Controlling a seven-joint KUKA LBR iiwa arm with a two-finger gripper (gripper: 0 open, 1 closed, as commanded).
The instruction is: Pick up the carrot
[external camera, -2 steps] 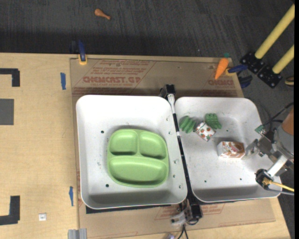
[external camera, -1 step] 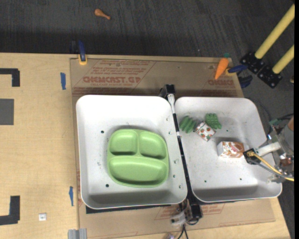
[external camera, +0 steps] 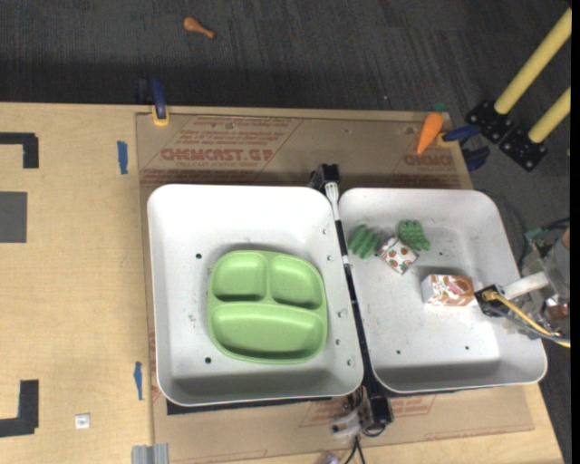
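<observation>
- Orange carrot (external camera: pixel 429 133) with a green top: lies outside both bins, on the brown board (external camera: pixel 217 149) on the desk (external camera: pixel 72 272). It sits just beyond the far rim of the right bin (external camera: pixel 480 362), beside a blue clamp (external camera: pixel 458 134).
- Long axis: runs nearly straight up the view, slightly tilted, with the green top at the far end and the point toward the bin.
- Tool (external camera: pixel 546 304): at the right bin's right rim, cut off by the frame edge. Opening: cannot tell.
- Key relation: the carrot lies up-view and left of the tool, well apart. Judgement: the reach must leave the bin.
- Hard to make out: a small orange thing (external camera: pixel 198 27) on the dark floor, far left; identity unclear.
</observation>
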